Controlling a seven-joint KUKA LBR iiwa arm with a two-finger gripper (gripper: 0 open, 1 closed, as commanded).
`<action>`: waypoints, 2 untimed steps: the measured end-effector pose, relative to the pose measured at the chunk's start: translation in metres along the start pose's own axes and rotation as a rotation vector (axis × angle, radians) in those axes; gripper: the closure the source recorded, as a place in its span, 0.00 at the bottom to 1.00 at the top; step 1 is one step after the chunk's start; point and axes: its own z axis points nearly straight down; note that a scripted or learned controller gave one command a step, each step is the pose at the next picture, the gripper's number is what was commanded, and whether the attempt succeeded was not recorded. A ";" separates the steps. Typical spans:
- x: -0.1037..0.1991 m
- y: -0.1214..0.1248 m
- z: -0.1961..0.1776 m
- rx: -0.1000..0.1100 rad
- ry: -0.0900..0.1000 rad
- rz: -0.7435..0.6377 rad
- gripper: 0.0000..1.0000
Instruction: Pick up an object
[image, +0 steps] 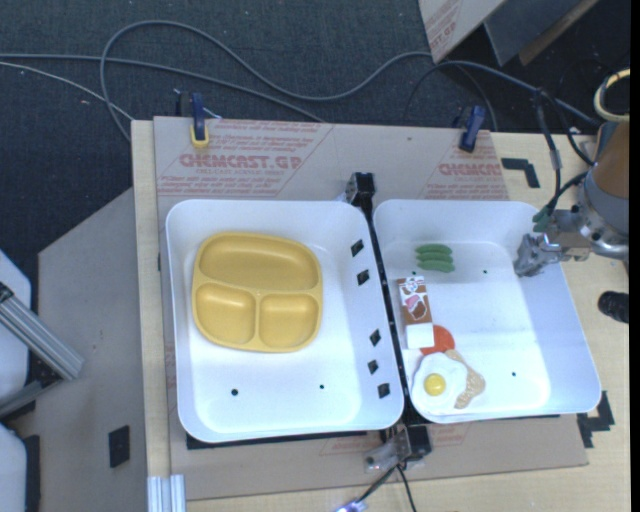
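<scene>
Pincer (528, 256): over right bin's (560, 330) far right rim; its opening cannot be told.
Objects: green ridged piece (435, 258) mid-bin; brown packet (413, 300), red piece (440, 340), fried egg (440, 383) by the left wall.
Left bin (290, 405): yellow 3-compartment plate (258, 291).
Surface: cardboard-covered bench (250, 160), 2 blue clamps (198, 115).

One fixed cam above the bench (250, 160), looking down at a slant. Far edge sits at frame top, near edge at bottom. Mid range: both bins (340, 300) fit w/ floor visible round the bench. Arm (610, 190) enters from frame right, at the bench's right edge.
</scene>
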 end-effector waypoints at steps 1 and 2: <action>0.003 0.011 -0.050 -0.001 0.000 -0.001 1.00; 0.049 0.031 -0.046 0.004 0.002 -0.004 1.00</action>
